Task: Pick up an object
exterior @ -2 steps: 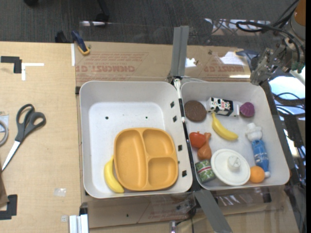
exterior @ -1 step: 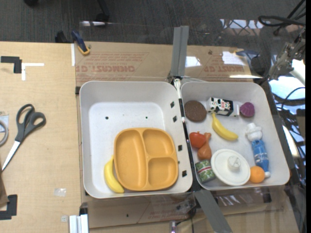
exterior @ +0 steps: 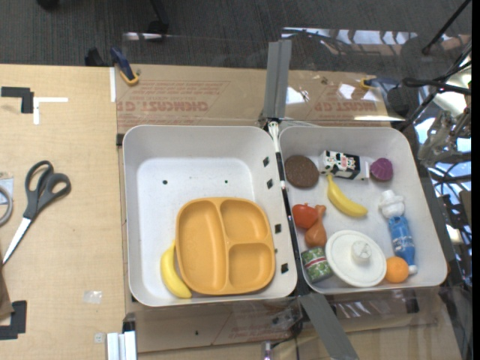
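The wooden bench (exterior: 60,261) took up most of the shot, with the two white bins side by side on it. The left bin (exterior: 195,156) was mostly taken up by an orange divided plate (exterior: 225,244), and a yellow banana (exterior: 172,274) poked out from under the plate's left edge, so only part of it was visible.

The right bin (exterior: 416,178) was where all the pickable stuff sat. Next down in size was a pair of scissors (exterior: 34,193) out on the bench, well left of the bins, tip cut off by the edge.

In the right bin:
- a white round lid-looking thing (exterior: 356,257) at the front
- a blue bottle with a white cap (exterior: 400,231) just right of it
- a second banana (exterior: 345,199) in the middle
- a brown disc (exterior: 301,171) at the back left
- a black-and-white item (exterior: 341,163) beside it, too small to make out
- a green can (exterior: 316,265), partly covered by the white thing
- a purple lump (exterior: 382,169) at the back right
- a red piece (exterior: 304,215) touching an orange-brown piece (exterior: 316,235)
- a small orange (exterior: 397,270) in the front right corner

As for the gripper, I couldn't tell if it was open or closed.
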Motion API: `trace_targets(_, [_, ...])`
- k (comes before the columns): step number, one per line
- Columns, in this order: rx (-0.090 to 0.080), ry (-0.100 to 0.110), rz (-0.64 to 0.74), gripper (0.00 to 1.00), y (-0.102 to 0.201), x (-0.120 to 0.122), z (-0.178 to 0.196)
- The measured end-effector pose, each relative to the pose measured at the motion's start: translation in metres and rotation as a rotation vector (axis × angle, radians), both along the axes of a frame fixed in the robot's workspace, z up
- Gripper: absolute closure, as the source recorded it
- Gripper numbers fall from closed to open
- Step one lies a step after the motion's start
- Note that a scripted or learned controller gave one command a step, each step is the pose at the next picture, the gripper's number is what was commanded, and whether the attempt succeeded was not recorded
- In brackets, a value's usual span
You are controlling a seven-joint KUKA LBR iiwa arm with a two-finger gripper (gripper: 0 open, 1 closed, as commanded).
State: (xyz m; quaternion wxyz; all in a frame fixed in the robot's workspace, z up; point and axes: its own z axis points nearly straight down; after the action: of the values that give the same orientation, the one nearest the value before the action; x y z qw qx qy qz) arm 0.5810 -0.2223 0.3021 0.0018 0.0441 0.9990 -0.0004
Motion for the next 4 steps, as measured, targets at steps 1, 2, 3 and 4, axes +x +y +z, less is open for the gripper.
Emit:
trace_targets(1, [-0.001,-0.003,0.135,1.0,0.001,0.076,-0.017])
trace_targets(2, [-0.001,-0.004,0.368,1.0,0.001,0.079,0.022])
trace_targets(3, [0.0,-0.002,0.329,1.0,0.001,0.079,-0.196])
trace_targets(4, [-0.001,-0.003,0.329,0.0,0.0,0.079,-0.195])
